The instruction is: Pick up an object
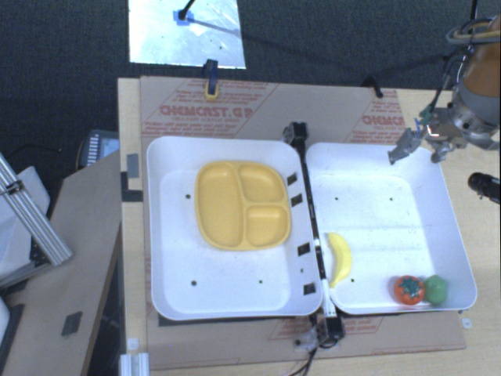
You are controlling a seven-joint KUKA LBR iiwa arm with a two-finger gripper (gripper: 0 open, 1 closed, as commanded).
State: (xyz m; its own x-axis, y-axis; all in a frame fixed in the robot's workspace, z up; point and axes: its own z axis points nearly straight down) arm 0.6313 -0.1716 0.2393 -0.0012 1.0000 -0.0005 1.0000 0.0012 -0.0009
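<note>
1. Over the far right corner of the right bin [438,210], the gripper [419,146] was seen raised above the rim, its two fingers spread apart with nothing between them. It was judged to be poised there because no object had yet been chosen or reached.

2. In the same camera view, three small things were found in the right bin: a banana [340,258] lying lengthwise close to the divider [311,225] between the bins, and a tomato [409,289] touching a green fruit [436,289] in the near right corner. All three were well apart from the gripper, so a long travel toward the near side was judged necessary before any grasp.

3. The tomato and green fruit were pressed together against the bin wall, which was judged to leave little room for a finger on either side. The banana lay clear on its outer side and was judged the easier target, though its nearness to the divider could crowd one finger.

4. In the left bin [168,210], a yellow tray [241,205] with three compartments was seen lying flat near the middle. It was judged wide and shallow, hence awkward for a narrow claw.

5. The task was judged to be at its start, with nothing lifted.
</note>
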